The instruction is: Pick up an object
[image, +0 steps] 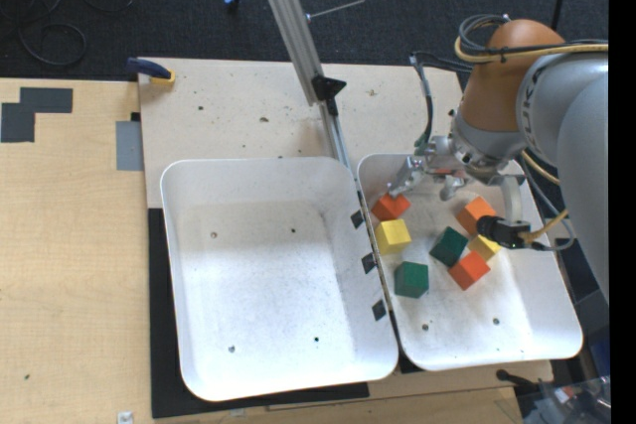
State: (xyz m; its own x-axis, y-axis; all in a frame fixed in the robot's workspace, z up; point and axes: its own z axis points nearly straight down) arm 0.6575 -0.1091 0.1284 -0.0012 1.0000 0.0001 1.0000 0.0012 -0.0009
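My gripper (pixel 425 186) hangs over the back of the right bin (pixel 497 338), open, with nothing between its fingers. Its left finger (pixel 401 182) points down toward an orange block (pixel 391 207) just below and left of it. In front of that block lies a yellow block (pixel 394 234), then a green block (pixel 410 279). To the right sit a dark green block (pixel 449 246), an orange block (pixel 470 270), another orange block (pixel 476 212) and a small yellow block (pixel 486 246) partly behind a black cable.
The left bin (pixel 268 362) stands beside the right one, with black clips (pixel 369 262) along the shared rim. A slanted aluminium bar (pixel 293 25) rises behind the bins. The grey arm (pixel 556 114) covers the right side. A blue-and-yellow clamp (pixel 151 70) lies at the bench's back left.
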